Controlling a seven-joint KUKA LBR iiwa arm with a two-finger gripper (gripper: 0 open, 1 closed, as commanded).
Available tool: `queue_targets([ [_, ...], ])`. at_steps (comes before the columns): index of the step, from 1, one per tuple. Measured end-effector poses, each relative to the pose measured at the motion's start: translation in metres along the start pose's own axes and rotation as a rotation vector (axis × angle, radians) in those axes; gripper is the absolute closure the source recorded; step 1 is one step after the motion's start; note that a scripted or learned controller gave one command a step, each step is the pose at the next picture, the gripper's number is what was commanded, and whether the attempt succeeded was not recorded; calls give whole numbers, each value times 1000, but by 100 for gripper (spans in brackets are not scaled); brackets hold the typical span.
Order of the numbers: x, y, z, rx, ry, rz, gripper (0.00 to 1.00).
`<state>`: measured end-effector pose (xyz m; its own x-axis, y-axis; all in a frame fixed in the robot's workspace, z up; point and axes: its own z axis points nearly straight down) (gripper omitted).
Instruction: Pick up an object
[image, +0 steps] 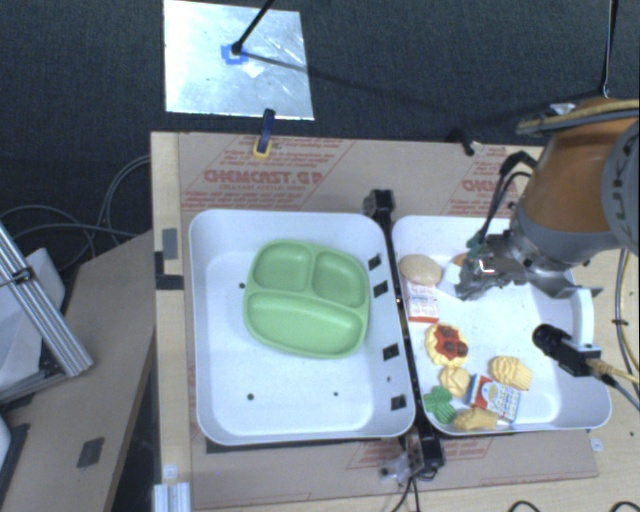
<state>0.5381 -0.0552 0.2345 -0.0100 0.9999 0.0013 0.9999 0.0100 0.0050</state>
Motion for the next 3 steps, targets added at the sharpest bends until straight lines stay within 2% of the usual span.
queue_targets([
  [1,2,5,0,1,-1,4,100],
  [2,1,-5,3,5,-2,9,100],
  [3,2,-1,20,5,-2,9,100],
])
